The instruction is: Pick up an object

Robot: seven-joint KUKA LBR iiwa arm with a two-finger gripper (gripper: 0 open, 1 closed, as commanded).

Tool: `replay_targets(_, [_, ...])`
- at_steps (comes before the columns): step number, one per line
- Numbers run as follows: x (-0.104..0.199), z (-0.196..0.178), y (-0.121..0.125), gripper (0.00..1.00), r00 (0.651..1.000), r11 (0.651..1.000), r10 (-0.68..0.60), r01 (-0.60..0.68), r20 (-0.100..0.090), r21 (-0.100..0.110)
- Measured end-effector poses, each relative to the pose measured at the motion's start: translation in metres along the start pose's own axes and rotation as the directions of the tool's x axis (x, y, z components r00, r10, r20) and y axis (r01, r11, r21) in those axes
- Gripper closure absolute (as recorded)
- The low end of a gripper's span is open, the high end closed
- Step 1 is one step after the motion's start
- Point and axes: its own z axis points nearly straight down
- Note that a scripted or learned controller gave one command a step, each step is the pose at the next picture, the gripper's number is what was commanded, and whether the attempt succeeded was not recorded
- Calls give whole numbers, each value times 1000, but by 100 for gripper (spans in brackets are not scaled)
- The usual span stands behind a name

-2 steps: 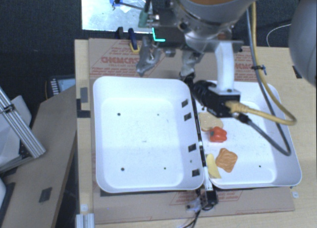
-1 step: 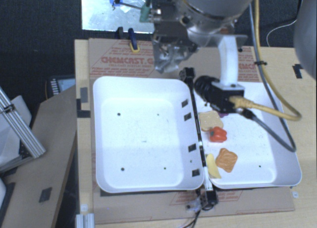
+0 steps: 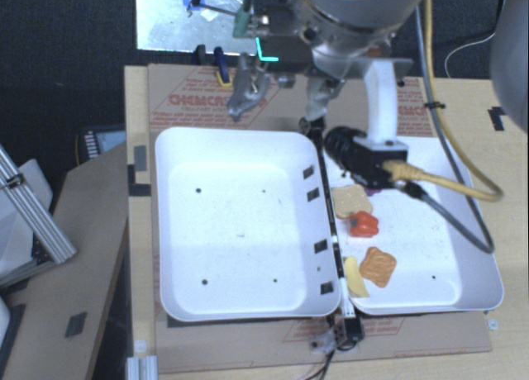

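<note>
Several small toy foods lie in the right bin (image 3: 463, 279), close to the divider: a beige slice (image 3: 350, 200), a red piece (image 3: 363, 223) just below it, an orange-brown lump (image 3: 379, 266) and a yellow piece (image 3: 355, 277) at the near edge. My gripper (image 3: 278, 114) hangs above the far rim of the left bin (image 3: 231, 230), well behind the foods. It is open, its two fingers (image 3: 245, 96) spread wide with nothing between them.
A black fitting (image 3: 362, 159) with a yellow cable (image 3: 450, 184) reaches over the far part of the right bin, just above the beige slice. Cardboard (image 3: 186, 97) lies under both bins. A metal frame (image 3: 33, 213) stands at the left.
</note>
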Motion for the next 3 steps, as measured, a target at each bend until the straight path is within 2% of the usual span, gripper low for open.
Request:
replay_targets(1, [0,-11,0,100,1000,1000,-4,4,-2,-2])
replay_targets(2, [0,-11,0,0,1000,1000,-6,6,-1,-2])
replay_targets(3, [1,-23,0,100,1000,1000,-9,9,-3,-4])
